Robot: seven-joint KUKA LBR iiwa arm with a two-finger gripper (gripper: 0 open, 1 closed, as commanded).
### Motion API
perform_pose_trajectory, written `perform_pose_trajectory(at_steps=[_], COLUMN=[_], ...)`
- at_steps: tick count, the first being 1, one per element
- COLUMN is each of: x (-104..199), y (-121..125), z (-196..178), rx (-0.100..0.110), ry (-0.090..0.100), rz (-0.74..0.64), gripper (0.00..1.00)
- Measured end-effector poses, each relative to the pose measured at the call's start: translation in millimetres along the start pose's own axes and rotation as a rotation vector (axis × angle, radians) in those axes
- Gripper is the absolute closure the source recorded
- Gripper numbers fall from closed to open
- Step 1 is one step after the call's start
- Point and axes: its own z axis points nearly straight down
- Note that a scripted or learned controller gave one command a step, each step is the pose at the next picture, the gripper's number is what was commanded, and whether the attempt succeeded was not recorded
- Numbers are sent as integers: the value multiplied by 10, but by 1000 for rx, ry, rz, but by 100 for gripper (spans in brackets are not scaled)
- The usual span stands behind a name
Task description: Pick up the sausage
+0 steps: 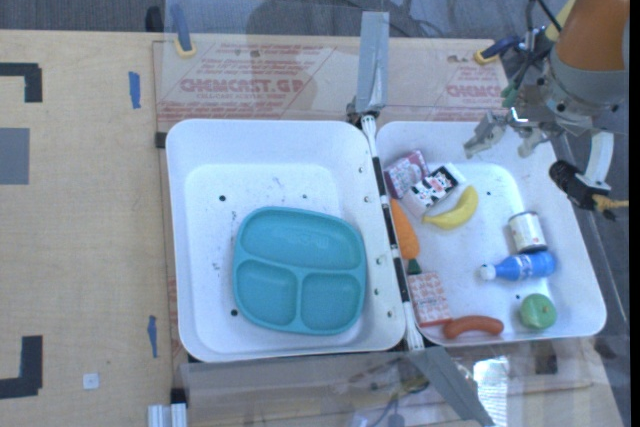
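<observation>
The sausage (pixel 473 326), reddish-brown and short, lies along the front edge of the right bin (pixel 575 215), between a pink packet and a green apple. My gripper (pixel 503 139) hangs over the far right corner of that bin, well behind the sausage and apart from it. Its two fingers (pixel 479 139) are spread open with nothing between them.
The right bin also holds an orange carrot (pixel 404 230), a banana (pixel 453 210), a pink wrapper (pixel 405 173), a small black-and-white box (pixel 441 184), a can (pixel 526 232), a blue bottle (pixel 520 267), a green apple (pixel 538 312) and a pink packet (pixel 430 298). A teal divided tray (pixel 298 268) lies in the left bin (pixel 200 165).
</observation>
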Motion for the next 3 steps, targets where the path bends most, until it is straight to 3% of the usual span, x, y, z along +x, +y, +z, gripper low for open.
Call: perform_pose_trajectory(at_steps=[1,2,3], x=[73,-585,-535], y=[341,262,337], z=[419,1134,1206], rx=[-1,-1,6], ry=[-1,1,2], rz=[263,119,49], gripper=[0,0,0])
